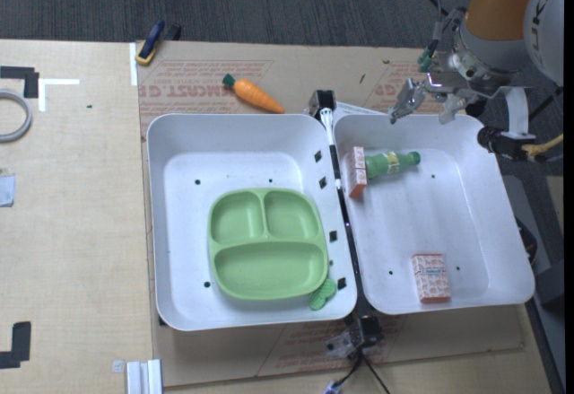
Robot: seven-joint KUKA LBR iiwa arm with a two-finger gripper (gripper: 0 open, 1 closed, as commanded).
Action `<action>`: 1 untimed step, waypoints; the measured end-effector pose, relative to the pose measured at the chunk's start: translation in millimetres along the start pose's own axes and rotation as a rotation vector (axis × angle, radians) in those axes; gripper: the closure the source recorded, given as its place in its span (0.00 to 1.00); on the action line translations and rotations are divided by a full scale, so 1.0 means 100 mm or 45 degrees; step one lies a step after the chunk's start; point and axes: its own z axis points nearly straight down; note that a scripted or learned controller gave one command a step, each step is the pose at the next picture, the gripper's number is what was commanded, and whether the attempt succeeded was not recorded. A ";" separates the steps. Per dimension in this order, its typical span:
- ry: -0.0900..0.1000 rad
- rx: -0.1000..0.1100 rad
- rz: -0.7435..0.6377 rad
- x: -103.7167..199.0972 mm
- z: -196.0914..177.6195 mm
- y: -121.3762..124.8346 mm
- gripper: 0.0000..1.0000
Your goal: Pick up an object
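Lying flat, green bottle (392, 163) in right bin (466, 204), far-left corner; long axis across the bin, cap toward right. Gripper (428, 101) above the far rim, up-right of bottle, fingers seemingly spread, empty.

Plate (267, 244) in left bin (170, 204); bottle (391, 164) in right bin (489, 204).
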 end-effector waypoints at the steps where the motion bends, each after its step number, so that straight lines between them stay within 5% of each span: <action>1: 0.001 0.000 -0.360 0.74 0.46 -0.24 0.00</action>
